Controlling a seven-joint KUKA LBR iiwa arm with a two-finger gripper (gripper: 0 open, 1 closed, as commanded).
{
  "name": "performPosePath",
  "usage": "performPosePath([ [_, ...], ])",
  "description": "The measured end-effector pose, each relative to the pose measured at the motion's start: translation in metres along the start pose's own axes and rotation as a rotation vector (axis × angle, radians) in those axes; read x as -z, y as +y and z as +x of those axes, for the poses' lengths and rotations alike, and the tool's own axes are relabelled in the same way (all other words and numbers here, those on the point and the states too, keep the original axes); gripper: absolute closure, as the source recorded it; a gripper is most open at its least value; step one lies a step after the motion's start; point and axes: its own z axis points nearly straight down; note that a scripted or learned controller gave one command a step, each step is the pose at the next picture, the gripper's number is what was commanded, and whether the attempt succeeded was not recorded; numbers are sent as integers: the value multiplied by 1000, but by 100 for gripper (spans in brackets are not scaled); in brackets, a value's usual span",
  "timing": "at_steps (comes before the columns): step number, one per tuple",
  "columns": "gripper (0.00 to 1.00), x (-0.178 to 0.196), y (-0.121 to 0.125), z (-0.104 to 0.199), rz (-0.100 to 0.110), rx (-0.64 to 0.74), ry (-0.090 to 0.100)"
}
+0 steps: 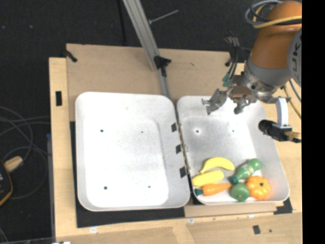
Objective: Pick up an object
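Observation:
My gripper hangs over the back of the right bin, its two fingers spread apart and open with nothing between them. The toy food lies well away from it, in the bin's front corner. There, two yellow bananas lie one behind the other, and an orange carrot lies in front of them. To their right are a green vegetable, a second green piece and an orange pumpkin.
The left bin lies beside the right one, joined by black clips along the shared edge. A grey metal post slants up from the bench behind the bins. Cables lie on the dark floor at far left.

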Motion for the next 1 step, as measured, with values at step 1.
performPosePath([
  [1,0,-56,-16,-108,5,-8,-2],
])
